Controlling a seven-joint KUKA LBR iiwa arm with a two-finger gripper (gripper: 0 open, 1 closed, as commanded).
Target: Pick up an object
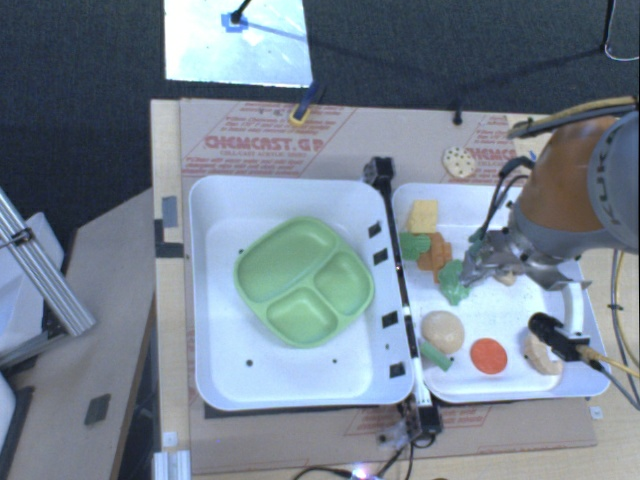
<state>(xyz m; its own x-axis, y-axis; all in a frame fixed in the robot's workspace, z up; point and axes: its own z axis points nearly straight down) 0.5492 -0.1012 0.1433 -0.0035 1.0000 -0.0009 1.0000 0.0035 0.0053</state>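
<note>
Green piece (453,283) under end effector (478,264) | grip state unclear | right bin (575,383) crowded | left bin (215,368) rims open

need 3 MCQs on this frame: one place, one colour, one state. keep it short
1. Where is the green divided plate?
A. left bin
B. right bin
C. on the bench outside the bins

2. What colour is the round flat piece near the right bin's front wall?
A. blue
B. red-orange
C. black

3. How does the plate lie?
A. flipped over
B. leaning on a wall
C. flat, compartments up

Answers: 1 A, it lies in the left bin. 2 B, it is red-orange against the white floor. 3 C, its three compartments face up.
</note>
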